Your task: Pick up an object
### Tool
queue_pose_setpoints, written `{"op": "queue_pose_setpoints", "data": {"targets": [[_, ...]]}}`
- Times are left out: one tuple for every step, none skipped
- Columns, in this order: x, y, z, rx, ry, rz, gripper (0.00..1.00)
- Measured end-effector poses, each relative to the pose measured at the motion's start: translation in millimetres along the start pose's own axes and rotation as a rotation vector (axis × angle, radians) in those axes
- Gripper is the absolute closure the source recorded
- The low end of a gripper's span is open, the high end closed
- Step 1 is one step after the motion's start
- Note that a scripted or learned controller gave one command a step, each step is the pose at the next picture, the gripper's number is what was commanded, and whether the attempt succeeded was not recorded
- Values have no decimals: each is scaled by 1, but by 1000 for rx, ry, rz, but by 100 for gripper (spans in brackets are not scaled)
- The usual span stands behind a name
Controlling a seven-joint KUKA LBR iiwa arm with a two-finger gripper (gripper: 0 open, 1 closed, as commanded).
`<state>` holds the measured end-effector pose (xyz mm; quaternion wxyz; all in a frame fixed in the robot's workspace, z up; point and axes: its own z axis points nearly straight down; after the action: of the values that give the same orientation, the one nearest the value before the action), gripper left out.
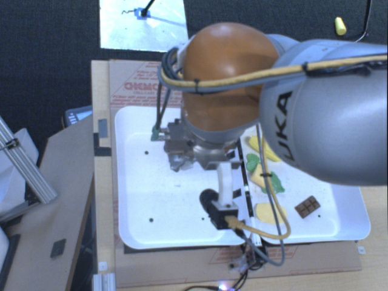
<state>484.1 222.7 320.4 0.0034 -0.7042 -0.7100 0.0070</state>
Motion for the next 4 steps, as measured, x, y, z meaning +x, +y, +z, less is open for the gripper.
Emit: {"op": "queue_pose_setpoints", "data": {"targets": [[-33, 1, -146, -30, 11, 9, 100], [14, 1, -65, -10, 4, 0, 100], [12, 2, 24, -8, 2, 7, 100], [12, 3, 95, -9, 3, 8, 100]]}}
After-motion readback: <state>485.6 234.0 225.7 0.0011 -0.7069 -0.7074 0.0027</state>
